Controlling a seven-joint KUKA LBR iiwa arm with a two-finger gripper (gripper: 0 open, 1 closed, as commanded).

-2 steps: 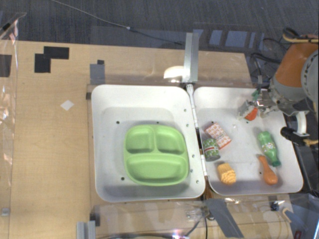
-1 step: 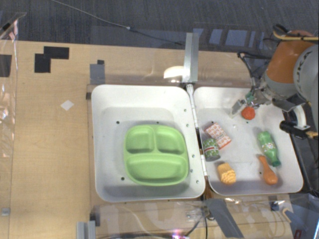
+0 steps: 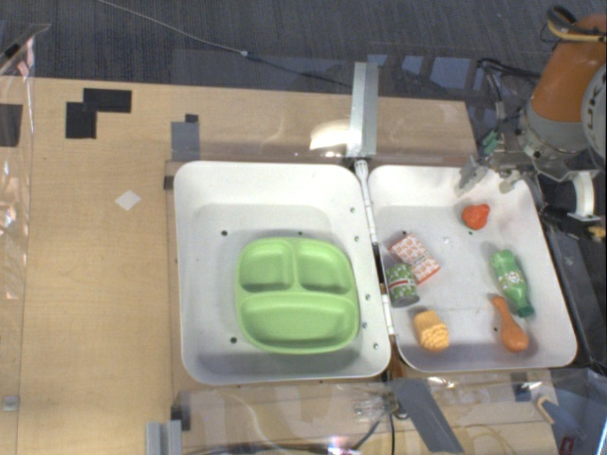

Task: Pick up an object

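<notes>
Gripper (image 3: 491, 173) at upper right of frame, fingers spread apart and holding nothing, poised above the right bin's (image 3: 560, 349) far rim. The red object (image 3: 476, 217) lies just below it, a likely target. Green bottle (image 3: 510, 281), carrot (image 3: 509, 323), corn (image 3: 431, 330) and cartons (image 3: 414, 257) lie lower, with open floor between them. The green tray (image 3: 297, 294) fills the left bin (image 3: 194, 254).
</notes>
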